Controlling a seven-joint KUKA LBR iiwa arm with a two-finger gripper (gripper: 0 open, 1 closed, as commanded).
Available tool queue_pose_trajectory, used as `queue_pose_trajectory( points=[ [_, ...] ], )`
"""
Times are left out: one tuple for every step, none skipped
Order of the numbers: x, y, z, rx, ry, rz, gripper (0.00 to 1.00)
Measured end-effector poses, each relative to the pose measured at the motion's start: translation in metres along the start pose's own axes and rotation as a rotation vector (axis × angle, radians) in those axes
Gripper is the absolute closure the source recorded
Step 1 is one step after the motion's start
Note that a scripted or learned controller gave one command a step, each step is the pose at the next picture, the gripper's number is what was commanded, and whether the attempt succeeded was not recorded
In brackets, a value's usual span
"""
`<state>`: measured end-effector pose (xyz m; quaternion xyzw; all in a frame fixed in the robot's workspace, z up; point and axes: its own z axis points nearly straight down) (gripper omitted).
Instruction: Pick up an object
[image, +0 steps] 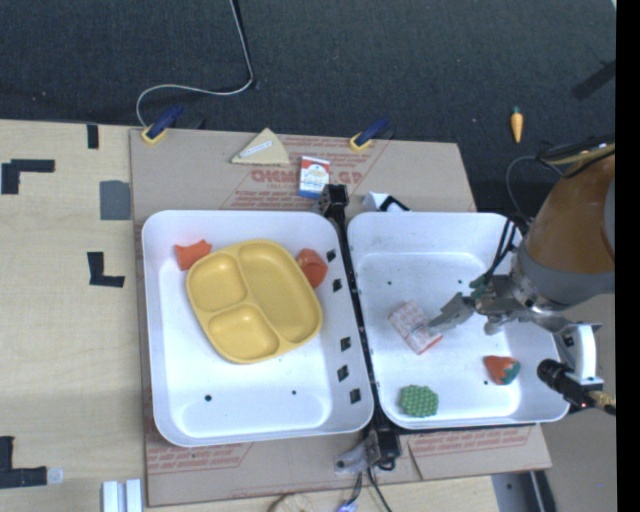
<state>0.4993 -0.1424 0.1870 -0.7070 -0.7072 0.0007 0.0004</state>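
- Here's the bench: a brown cardboard sheet (420, 175) with red print lies under two shallow white bins, smooth and glossy, rounded at the corners.
- Left bin (180, 400): a big yellow divided plate (255, 298), three compartments, matte plastic, sitting at a slant and taking most of the floor.
- Tucked against that plate, an orange piece (192, 252) at its upper left and a rounded red-orange piece (314, 267) at its right edge, near the divider.
- Right bin (420, 240): the arm (565, 235) comes in from the right, orange band up top, grey below.
- The gripper (442, 316) reaches left and low into the bin, its tip right at the small packet (412, 327) — a crinkly, clear-wrapped pink-and-white block lying tilted near the bin's middle.
- Tip and packet appear to touch; whether the fingers are parted or closed, I cannot tell.
- A bumpy green round thing (419, 401) sits by the near wall, well below the gripper.
- A small orange-and-teal piece (500, 369) lies at lower right, under the wrist.
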Motion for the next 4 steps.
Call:
queue_pose_trajectory(
  points=[
    [0.022, 0.03, 0.06, 0.002, 0.001, -0.001, 0.0],
    [0.001, 0.03, 0.101, -0.002, 0.002, -0.001, 0.0],
    [0.0, 0.03, 0.091, -0.005, -0.003, 0.0, 1.0],
    [0.075, 0.049, 0.002, -0.002, 0.001, -0.002, 1.0]
  ],
)
